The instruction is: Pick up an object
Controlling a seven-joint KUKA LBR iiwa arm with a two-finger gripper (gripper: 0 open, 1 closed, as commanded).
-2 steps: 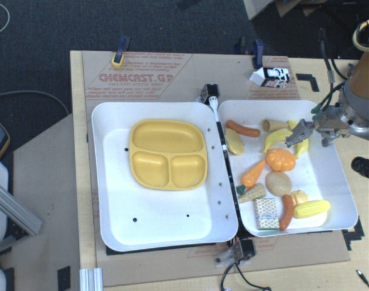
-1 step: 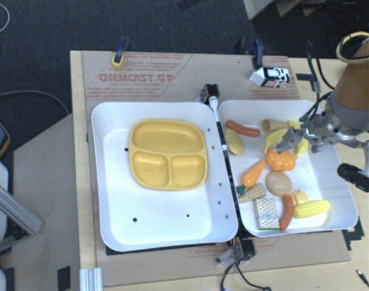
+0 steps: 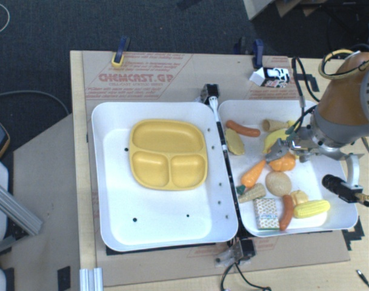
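An orange fruit-shaped toy (image 3: 285, 162) lies in the right bin (image 3: 342, 223), between a yellow banana piece (image 3: 272, 140) and a tan potato (image 3: 278, 182), and the gripper (image 3: 287, 147) hangs just above it, touching or nearly so. Whether its fingers are apart or closed cannot be told, and nothing shows between them. The left bin (image 3: 111, 211) holds a yellow divided plate (image 3: 168, 153).

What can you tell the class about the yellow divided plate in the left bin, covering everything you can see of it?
The yellow divided plate looks like moulded plastic, rounded at the corners, with one long compartment along its far side and two smaller ones along the near side. All three compartments hold nothing. It lies flat and upright on the floor of the left white bin, in the far half, clear of the bin walls. Nothing touches it but the bin.
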